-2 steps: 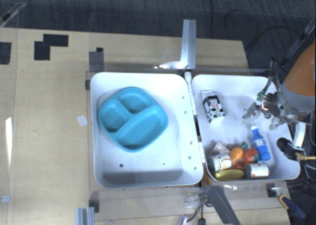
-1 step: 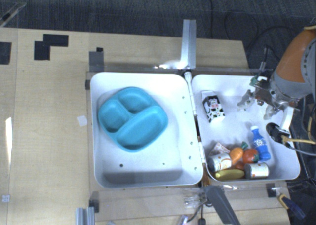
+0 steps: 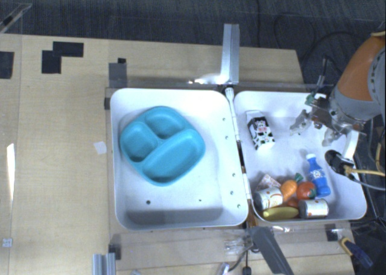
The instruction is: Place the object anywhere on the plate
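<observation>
**Gripper poised in the right bin, plate waiting in the left**

The objects to be moved lie in the right bin (image 3: 356, 204): a small black-and-white carton (image 3: 260, 132) alone near the bin's left wall, and a cluster at the near edge made up of a blue bottle (image 3: 316, 177), a can (image 3: 313, 208), a yellow banana-like piece (image 3: 280, 212), an orange item (image 3: 289, 188) and a snack packet (image 3: 268, 181). The gripper (image 3: 318, 123) hovers over the upper right of this bin with its fingers spread and nothing between them. The carton lies to the gripper's left at about the same depth, its long axis running roughly up and down the view; the bottle sits just below the gripper. The blue divided plate (image 3: 161, 144) rests in the left bin (image 3: 181, 213), well apart, beyond the metal divider (image 3: 231, 56). Any carry would therefore likely run leftward across the bins' shared wall.
</observation>
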Available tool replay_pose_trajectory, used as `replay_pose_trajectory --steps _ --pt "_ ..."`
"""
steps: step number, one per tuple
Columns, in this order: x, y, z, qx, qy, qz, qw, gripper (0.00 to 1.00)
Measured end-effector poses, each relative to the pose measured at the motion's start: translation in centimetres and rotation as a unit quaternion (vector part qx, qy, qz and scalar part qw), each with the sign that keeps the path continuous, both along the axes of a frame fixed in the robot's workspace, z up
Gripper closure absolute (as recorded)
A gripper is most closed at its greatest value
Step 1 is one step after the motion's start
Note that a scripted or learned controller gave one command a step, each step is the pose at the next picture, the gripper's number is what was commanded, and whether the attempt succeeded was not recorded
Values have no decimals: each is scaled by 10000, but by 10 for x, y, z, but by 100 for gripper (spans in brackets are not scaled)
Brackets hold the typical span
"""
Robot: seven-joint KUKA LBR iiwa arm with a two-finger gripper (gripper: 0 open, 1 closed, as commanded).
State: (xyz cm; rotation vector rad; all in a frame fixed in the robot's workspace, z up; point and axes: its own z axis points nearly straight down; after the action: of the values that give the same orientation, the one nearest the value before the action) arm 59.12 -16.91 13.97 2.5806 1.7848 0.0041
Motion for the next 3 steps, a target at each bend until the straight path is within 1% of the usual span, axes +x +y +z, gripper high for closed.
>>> replay_pose_trajectory --steps 1,2,3 --pt "55 23 25 2 -8 -214 9998 0" --pt "55 23 25 1 -7 -214 9998 0" --pt "73 2 120 1 -10 -623 9981 0"
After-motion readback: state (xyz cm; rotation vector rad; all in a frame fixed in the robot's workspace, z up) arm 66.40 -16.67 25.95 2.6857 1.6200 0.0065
